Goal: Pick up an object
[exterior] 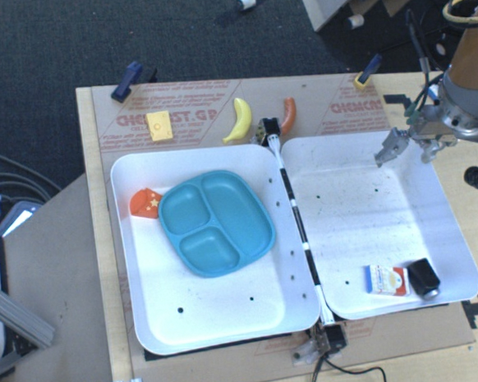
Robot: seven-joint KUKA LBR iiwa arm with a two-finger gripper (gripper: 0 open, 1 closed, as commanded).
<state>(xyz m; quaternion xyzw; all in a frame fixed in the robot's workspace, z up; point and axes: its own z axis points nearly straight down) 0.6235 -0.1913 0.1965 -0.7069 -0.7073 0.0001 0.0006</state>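
Note:
My gripper (406, 150) hangs over the far right part of the right bin (364, 209), fingers spread open with nothing between them. A small white and red box (385, 281) and a black object (423, 278) lie side by side in that bin's near right corner, well in front of the gripper. In the left bin (149, 300) a blue divided plate (216, 222) lies at the middle, with a small red object (145, 203) tucked against its left edge.
A yellow banana (238, 120), an orange-brown sausage-shaped item (287, 115) and a yellow square (159, 127) lie on the board behind the bins. Blue clamps (126, 82) grip the board's far edge. A black rail (294, 215) divides the bins.

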